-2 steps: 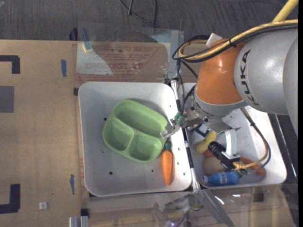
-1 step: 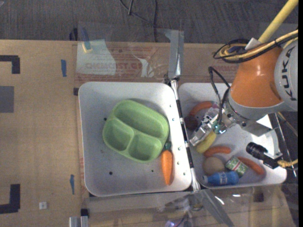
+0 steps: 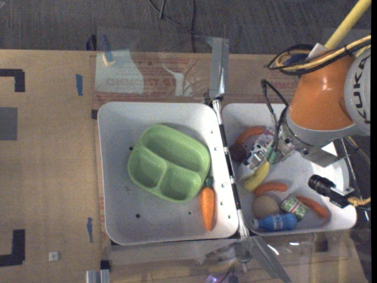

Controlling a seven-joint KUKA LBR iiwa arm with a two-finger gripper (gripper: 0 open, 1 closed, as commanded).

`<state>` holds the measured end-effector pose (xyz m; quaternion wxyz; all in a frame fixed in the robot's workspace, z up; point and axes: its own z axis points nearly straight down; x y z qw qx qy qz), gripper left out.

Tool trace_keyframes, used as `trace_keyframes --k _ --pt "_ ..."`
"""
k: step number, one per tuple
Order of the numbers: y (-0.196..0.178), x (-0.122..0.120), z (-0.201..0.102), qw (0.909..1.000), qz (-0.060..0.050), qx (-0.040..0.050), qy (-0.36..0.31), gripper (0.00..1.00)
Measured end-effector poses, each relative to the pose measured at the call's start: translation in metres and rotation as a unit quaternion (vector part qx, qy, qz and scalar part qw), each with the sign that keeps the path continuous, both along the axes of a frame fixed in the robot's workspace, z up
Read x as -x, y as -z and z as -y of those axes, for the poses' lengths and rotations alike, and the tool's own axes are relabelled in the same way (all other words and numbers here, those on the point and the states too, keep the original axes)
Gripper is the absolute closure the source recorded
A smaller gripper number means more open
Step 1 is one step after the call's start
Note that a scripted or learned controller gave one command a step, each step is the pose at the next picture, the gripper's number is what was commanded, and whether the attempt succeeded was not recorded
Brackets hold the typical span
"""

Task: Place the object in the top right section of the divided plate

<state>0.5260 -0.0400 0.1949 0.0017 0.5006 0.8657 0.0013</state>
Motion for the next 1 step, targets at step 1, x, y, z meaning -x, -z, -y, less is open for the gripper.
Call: trace_keyframes --k 1 --pt "0.0101 -0.0088 0.0087 0.9997 0.000 0.0006 -0.024 1.00"
